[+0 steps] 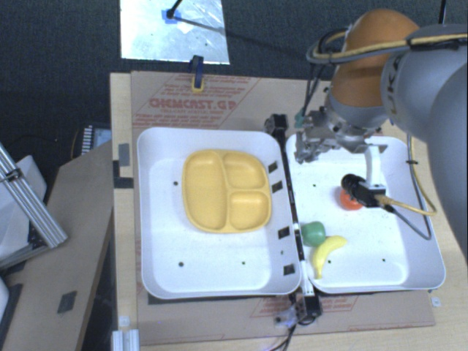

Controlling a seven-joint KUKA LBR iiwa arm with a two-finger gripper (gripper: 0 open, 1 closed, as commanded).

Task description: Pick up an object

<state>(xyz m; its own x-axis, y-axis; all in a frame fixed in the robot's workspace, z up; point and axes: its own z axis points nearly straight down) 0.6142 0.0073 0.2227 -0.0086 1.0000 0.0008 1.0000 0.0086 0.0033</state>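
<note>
1. Left bin (157, 269): holds a yellow divided plate (223, 191) with three compartments. It lies flat, roughly in the middle of the bin floor and slightly toward the far side.
2. Right bin (409, 269), near-left corner: a small green rounded piece (314, 232) sits close to the wall shared by the two bins. A yellow banana (325, 253) lies just beside it on the near side. The two are touching or nearly so; cannot tell which.
3. Right bin, far-left corner: the gripper (311, 146) hangs low over the white floor, close to the shared wall. Cannot tell whether it is released or clenched from this angle, nor whether it touches the floor. It is well apart from the green piece and the banana.
4. Right bin, middle: an orange-red piece (352, 201), only partly visible, rests on the floor to the right of the gripper and nearer the camera.
5. Far right: the arm (365, 57), its orange band uppermost, reaches in over the right bin.
</note>
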